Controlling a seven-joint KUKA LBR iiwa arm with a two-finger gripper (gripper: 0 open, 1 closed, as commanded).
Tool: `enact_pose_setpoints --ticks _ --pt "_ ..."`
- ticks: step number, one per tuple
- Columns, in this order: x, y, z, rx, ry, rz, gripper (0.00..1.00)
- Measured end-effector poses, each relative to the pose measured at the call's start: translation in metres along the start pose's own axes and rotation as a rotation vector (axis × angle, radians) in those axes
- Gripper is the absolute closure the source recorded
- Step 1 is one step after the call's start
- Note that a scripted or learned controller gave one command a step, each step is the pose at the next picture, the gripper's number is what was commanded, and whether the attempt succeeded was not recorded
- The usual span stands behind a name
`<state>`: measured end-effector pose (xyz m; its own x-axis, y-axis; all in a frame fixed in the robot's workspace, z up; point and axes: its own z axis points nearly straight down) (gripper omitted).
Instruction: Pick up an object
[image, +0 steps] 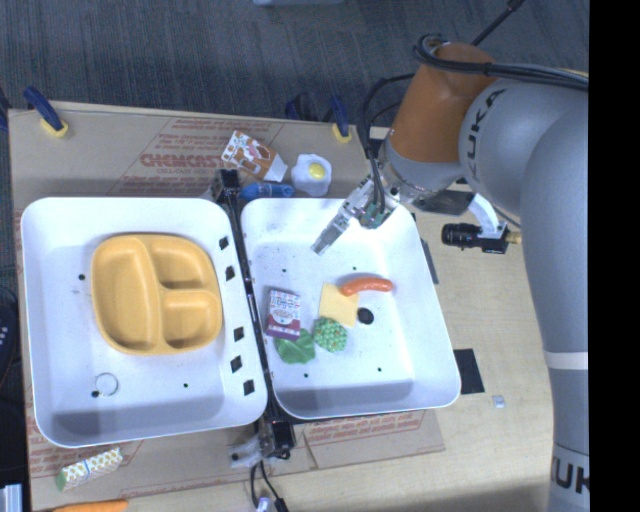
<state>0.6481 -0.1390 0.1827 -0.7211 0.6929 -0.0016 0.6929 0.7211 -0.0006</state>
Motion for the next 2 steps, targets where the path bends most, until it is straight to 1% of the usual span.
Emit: enact_pose_setpoints --ticks 1,2 --pt "0.011 -0.054 0.08 0.002 0.004 -0.099 0.0" --pt "0.0 -0.044 0.09 -0.001 0.0 -0.162 0.0"
